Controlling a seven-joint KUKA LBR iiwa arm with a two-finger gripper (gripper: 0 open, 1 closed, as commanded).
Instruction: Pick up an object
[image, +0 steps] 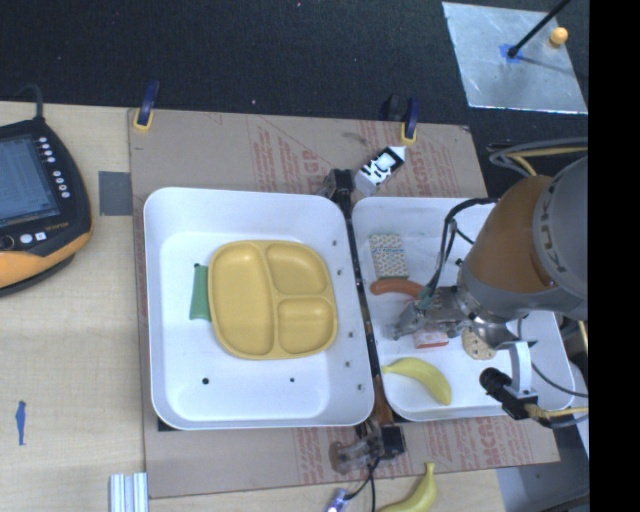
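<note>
In the right bin (545, 385), my gripper (422, 320) hangs low near the bin's middle, reaching in from the grey arm (520, 250) on the right. A small red and white object (432, 341) lies just below it, partly covered by it. A brown sausage (395, 287) lies just up and left of the gripper. A yellow banana (422, 377) rests near the bin's front, and a tan cookie (478, 346) lies to the gripper's right. A speckled grey-green block (387, 255) sits toward the back left.
The left bin (170, 300) holds a yellow divided plate (270, 297) with a green item (199, 292) poking out at its left. A second banana (418, 491) lies off the bins at the front. A teach pendant (35, 205) sits far left.
</note>
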